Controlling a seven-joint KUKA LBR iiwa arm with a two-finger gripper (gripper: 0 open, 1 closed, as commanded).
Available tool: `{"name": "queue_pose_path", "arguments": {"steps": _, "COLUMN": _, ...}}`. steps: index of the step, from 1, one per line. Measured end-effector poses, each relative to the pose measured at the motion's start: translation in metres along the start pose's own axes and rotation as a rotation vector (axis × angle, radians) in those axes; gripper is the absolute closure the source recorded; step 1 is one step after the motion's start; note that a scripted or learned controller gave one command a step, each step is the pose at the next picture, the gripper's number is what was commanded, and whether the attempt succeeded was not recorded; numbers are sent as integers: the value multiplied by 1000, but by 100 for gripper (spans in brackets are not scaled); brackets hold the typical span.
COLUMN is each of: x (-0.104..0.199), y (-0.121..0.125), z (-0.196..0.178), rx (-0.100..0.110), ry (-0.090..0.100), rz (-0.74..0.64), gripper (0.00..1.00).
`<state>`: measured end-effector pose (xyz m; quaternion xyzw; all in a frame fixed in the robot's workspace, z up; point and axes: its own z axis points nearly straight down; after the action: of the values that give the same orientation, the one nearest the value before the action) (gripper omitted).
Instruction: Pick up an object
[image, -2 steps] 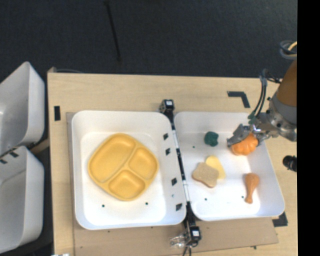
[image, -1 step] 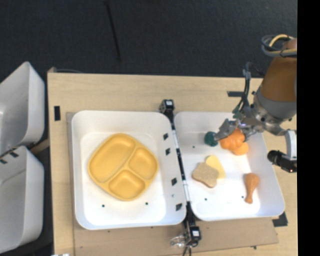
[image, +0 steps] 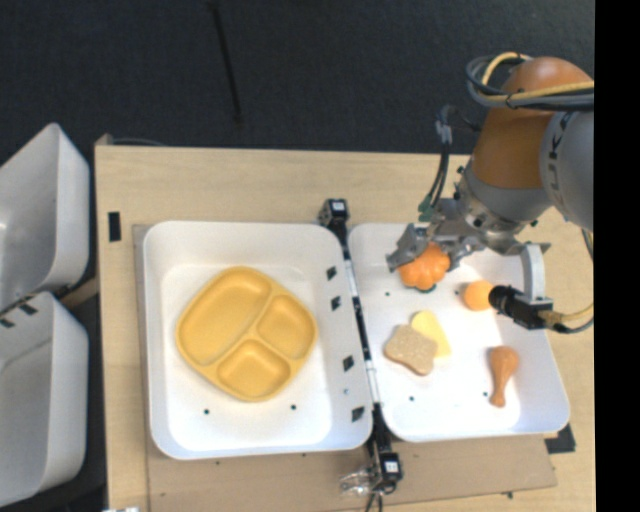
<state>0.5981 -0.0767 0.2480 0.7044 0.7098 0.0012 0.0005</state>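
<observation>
My gripper (image: 428, 258) hangs over the far left part of the right bin (image: 455, 405). A round orange fruit (image: 426, 272) sits between its fingers (image: 403, 252), which close against its sides. The fruit is low, at or just above the bin floor. Other things lie in the same bin: a slice of bread (image: 410, 350) on a yellow cheese piece (image: 432, 330), a small orange ball (image: 477, 295), and a brown chicken drumstick (image: 502, 372).
The left bin (image: 170, 420) holds a yellow sectioned plate (image: 246, 332). A black divider with clips (image: 352, 320) runs between the bins. A black cable fitting (image: 525, 308) hangs off the arm beside the small ball. White chairs (image: 35, 260) stand to the left.
</observation>
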Motion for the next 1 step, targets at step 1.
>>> {"name": "queue_pose_path", "arguments": {"steps": 1, "x": 50, "y": 3, "z": 7, "rx": 3, "ry": -1, "rz": 3, "gripper": 100}}
